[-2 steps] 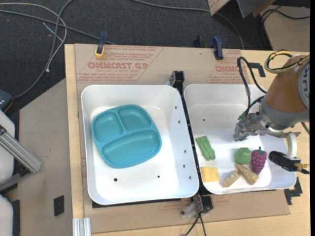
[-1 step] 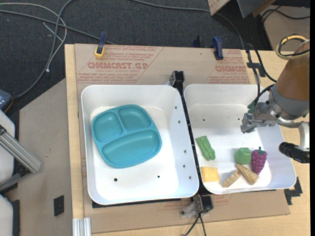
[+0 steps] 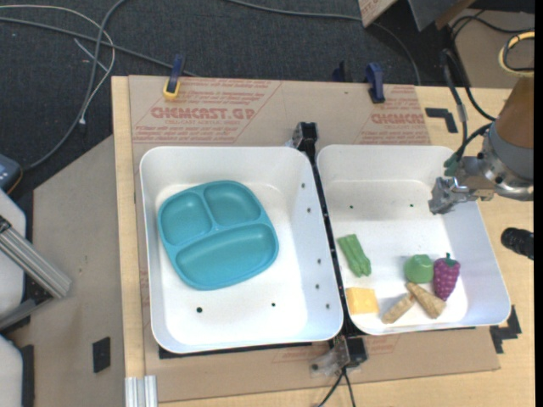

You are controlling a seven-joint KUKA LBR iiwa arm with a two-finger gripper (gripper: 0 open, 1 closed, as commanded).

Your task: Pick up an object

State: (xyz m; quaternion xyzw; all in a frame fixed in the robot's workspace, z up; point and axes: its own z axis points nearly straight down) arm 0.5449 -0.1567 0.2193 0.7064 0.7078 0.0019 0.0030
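**A:** What looked likely to go wrong from there?

**B:** Crowding, mostly. The things worth picking sat bunched at the near end of the right bin (image 3: 407,164): a green pepper-like piece (image 3: 418,269) touching a bunch of purple grapes (image 3: 446,276), two tan bread-like sticks (image 3: 414,302) just below them, and a yellow cheese block (image 3: 362,300) just beside the sticks. A descent onto any of that cluster could have nudged a neighbour or closed on two things at once, in my judgement.

**A:** Anything easier?

**B:** The green pickle (image 3: 355,254) lay a little apart, nearer the divider, so it seemed the safer target. It was long, though, so a grab along its length instead of across it could have slipped.

**A:** And the other bin?

**B:** The left bin (image 3: 161,227) held a teal divided plate (image 3: 219,234), flat and wide, a poor fit for two fingers.

**A:** Where was the arm?

**B:** It reached in from the right, with the hand (image 3: 447,195) over the far right part of the right bin, near the rim and well apart from the cluster. It carried nothing that I could see. Whether it was apart or together, I could not tell.

**A:** The rim itself?

**B:** A risk too, if it dropped straight down.
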